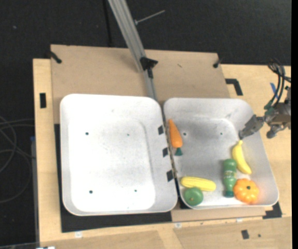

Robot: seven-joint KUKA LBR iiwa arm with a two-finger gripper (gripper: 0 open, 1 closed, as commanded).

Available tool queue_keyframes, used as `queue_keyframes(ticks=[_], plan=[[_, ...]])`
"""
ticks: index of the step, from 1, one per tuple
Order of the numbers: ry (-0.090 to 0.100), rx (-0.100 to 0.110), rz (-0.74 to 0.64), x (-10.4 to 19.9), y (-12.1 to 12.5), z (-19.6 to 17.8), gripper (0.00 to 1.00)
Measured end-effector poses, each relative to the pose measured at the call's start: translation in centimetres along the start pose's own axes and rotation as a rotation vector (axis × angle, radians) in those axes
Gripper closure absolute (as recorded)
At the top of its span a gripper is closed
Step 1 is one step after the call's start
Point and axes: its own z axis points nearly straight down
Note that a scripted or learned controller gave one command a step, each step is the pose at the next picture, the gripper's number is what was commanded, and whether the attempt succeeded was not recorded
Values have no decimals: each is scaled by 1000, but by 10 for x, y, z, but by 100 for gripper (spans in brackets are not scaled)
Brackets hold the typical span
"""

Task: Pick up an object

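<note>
Six small toy foods sit in the right bin (211, 110); we think the banana (241, 158) is light, hard, best pinched across its middle, and we cannot tell the end effector's (253, 124) state.

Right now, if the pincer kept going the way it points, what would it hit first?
The pincer at the right bin's right rim slants down-left. Straight on, it would probably meet the banana just below it first, though height above the bin is unclear from this one view.

Tan bench (190, 69) on black floor (14, 25) (cables (3, 139) left)
</note>
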Motion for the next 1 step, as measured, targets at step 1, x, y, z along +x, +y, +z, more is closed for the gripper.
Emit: queue_keyframes(ticks=[1], plan=[[0, -1, 0, 0, 0, -10, 100]])
